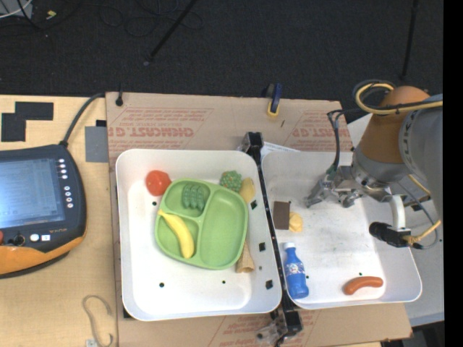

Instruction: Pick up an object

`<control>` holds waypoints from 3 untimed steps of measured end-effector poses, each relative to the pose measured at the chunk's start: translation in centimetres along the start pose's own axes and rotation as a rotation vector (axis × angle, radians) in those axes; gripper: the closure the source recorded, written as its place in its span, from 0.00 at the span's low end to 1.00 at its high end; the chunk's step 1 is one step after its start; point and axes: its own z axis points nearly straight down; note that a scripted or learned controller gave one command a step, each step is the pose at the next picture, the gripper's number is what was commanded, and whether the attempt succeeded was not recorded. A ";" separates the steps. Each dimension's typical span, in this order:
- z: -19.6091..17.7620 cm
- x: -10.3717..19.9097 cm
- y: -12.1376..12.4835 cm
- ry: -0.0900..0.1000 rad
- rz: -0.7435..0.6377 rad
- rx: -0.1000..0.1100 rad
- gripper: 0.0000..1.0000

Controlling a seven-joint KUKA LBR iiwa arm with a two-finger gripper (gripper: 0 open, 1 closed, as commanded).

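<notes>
Nothing has been picked up yet, as far as can be judged. In the right bin [405,284] several candidates are seen: a brown block [281,212] and a small yellow piece [296,223] touching it at the left side, a blue bottle [294,270] lying near the divider at the near edge, and a sausage [362,285] near the near right corner. The gripper [334,194] is held over the far middle of this bin, just right of the brown block, with its fingers spread apart and nothing seen between them. The approach, closing and lift are all left to be done. In the left bin [137,280] a green divided plate [217,230] is found, bearing a banana [178,233], with a red tomato [157,182] beside it.
</notes>
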 end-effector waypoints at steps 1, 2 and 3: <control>-1.2 0.0 0.0 0.001 0.000 -0.001 1.00; -7.5 -0.3 0.3 -0.002 0.005 -0.007 1.00; -11.8 -0.7 0.3 -0.002 0.005 -0.007 1.00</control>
